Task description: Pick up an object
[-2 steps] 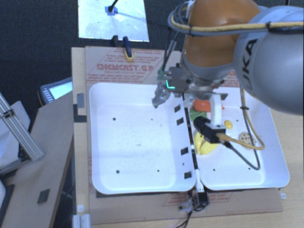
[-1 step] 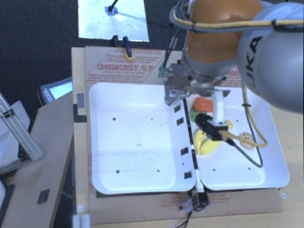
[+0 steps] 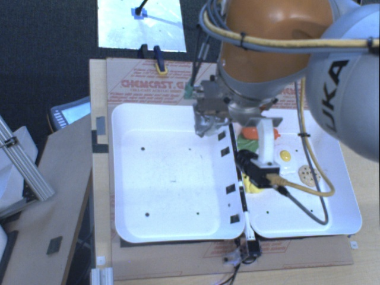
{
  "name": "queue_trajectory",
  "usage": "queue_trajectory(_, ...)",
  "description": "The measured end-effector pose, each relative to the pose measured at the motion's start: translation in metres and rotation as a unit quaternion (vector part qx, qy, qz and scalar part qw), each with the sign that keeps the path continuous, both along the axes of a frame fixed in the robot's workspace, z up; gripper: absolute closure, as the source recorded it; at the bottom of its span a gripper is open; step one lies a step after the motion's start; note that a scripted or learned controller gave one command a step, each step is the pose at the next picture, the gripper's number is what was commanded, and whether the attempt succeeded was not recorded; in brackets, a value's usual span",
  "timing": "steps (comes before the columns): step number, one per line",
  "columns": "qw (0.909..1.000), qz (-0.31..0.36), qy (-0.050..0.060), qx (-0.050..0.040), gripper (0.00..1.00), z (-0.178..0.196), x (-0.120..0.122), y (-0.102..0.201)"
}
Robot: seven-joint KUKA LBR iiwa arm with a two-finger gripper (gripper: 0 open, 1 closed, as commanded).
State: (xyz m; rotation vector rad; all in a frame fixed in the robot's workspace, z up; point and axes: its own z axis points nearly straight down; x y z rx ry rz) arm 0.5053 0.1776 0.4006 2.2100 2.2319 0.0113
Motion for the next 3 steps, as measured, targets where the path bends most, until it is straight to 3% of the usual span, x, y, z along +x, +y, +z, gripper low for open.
queue_trajectory(1, 1.0, 0.0, -0.005, 0.0026, 1.0, 0.132, -0.02, 0.048)
queue_trajectory(2, 1.0, -0.002, 0.002, -0.0017, 0.0, 0.124, -0.019, 0.045)
queue_trajectory(3, 1.0, 0.001, 0.001, -0.001, 1.0, 0.135, -0.018, 0.045)
